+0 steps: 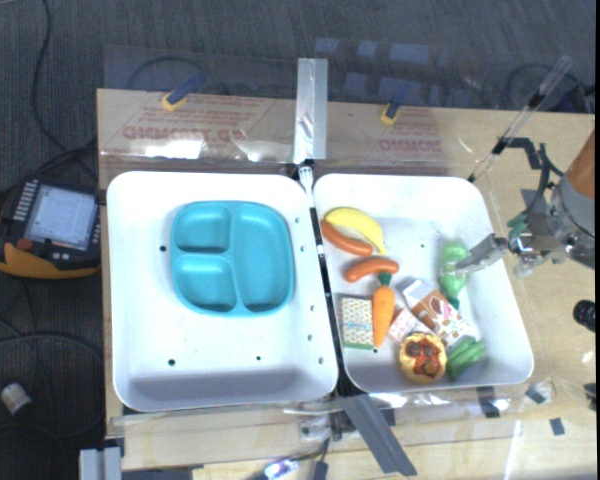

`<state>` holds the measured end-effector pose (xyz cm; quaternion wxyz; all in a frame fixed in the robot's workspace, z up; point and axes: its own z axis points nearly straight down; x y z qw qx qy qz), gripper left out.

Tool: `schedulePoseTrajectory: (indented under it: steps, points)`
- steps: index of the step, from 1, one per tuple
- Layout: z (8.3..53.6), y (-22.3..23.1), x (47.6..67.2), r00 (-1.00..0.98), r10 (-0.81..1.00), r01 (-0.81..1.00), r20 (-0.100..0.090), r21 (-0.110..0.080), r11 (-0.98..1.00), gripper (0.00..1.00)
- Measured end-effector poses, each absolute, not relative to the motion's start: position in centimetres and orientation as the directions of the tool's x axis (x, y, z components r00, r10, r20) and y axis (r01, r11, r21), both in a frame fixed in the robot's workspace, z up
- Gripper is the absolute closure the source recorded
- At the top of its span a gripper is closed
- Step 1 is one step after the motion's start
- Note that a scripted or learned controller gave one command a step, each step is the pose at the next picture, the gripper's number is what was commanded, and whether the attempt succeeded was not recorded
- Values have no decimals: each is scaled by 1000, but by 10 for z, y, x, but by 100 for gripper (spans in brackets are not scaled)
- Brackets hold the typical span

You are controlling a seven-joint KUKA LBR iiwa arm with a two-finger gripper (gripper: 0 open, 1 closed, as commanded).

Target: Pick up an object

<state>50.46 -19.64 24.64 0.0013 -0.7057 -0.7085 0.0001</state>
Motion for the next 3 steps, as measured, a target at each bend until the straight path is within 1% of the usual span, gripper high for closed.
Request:
schedulePoseTrajectory:
  steps: [1, 2, 3]
  points:
    - [101, -206, 557, -38, 999, 999, 2, -1, 38, 0]
    - [109, -204, 557, -39, 999, 999, 5, -2, 39, 100]
    - [195, -139, 579, -118, 993, 993, 0, -1, 118, 100]
